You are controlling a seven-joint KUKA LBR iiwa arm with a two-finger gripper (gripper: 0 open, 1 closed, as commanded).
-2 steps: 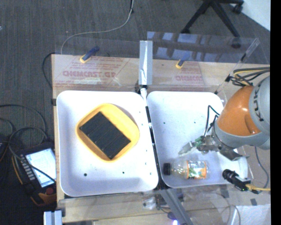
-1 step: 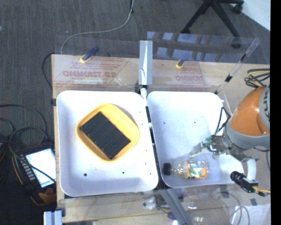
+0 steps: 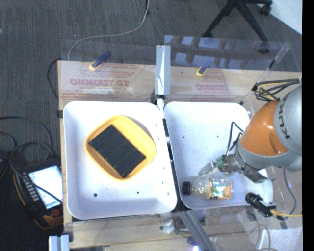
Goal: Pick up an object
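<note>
The pincer (image 3: 222, 164) hangs low in the right bin (image 3: 196, 127); whether it is released or clenched cannot be told. The clear bottle (image 3: 208, 188) lies on its side just below and beside it, near the bin's front wall. Long axis runs left-right, black cap pointing left, away from the arm. Recommended: descend over the orange-labelled middle, closing across the short width.

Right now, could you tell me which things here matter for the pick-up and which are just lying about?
For the job:
- hand
- plastic bottle, lying in the right bin
- yellow dish in the left bin

Lying about:
- office chair
- floor cables
</note>
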